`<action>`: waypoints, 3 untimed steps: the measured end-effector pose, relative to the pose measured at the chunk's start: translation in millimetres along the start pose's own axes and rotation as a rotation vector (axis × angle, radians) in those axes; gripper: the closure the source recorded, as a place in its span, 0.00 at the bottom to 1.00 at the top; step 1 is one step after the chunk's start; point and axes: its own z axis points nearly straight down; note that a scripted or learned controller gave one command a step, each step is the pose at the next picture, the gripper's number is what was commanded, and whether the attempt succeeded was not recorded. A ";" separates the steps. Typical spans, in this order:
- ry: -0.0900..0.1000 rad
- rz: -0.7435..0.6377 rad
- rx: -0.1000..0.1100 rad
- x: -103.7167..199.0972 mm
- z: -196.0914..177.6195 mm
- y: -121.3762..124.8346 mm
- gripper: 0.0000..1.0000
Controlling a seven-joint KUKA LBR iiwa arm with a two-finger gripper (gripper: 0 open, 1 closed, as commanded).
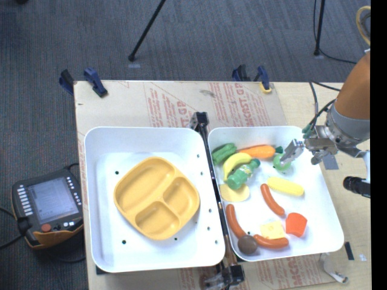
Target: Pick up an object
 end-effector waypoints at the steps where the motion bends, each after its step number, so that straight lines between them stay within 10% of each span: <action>1: 0.001 0.291 0.003 43.3 98.9 -73.5 0.00; 2: 0.003 0.292 0.009 44.1 91.4 -73.9 1.00; 3: -0.001 0.383 0.000 71.8 -72.0 -113.3 1.00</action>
